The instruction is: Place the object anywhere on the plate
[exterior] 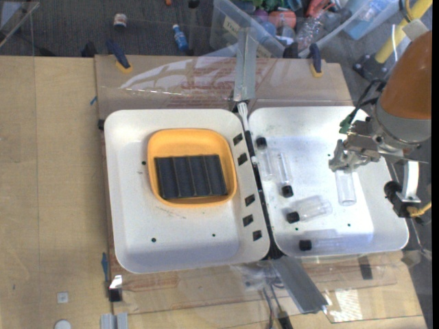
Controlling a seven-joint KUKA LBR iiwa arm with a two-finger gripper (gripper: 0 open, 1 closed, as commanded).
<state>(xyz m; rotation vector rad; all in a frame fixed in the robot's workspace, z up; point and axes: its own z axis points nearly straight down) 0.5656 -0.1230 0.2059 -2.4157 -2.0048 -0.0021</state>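
The bench is pale wood-grain board. On it sit two shallow white bins side by side, the left bin and the right bin, joined along a central seam with black clips. A sheet of clear film with red print lies on brown card at the far side of the bins. Beyond the bench is grey carpet, with a clear plastic tub of coloured items at far right and a few small loose items scattered on the floor.

In the left bin rests an orange plate, roughly square with rounded corners. A dark ribbed rectangular block lies flat on it, its long axis left to right, ribs running near to far.

The right bin holds three clear plastic vials with black caps. One vial lies near the seam, long axis near to far, cap at its near end. A second vial lies nearer the camera, long axis left to right, slightly tilted, cap at the left. A third vial stands directly below the gripper, long axis near to far.

The arm enters from the right. The gripper's fingers sit close about the top of the third vial; whether they clamp it cannot be told.
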